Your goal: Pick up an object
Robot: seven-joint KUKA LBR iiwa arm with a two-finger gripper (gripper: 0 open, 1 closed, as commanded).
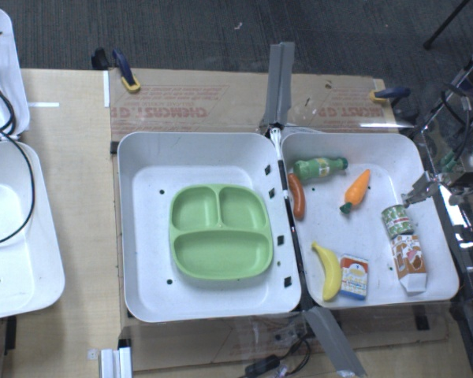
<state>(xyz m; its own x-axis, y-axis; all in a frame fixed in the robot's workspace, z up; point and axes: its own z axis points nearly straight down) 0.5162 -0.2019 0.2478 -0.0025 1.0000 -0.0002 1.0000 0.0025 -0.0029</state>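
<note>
A: The tool (422, 189) sits at the right bin's (378, 142) right rim; I cannot tell how it is set.

B: What's nearest?

A: The can (397, 220), just beside it, touching the carton (409, 261). Best come straight down, clear of the carton.

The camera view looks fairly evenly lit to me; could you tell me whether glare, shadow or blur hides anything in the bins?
In the camera view the light is soft and even: the green plate and banana read sharply, with only faint shadows under them; mild sheen on the right bin rim hides nothing; the arm's hand at the right edge is dim and cluttered.
</note>
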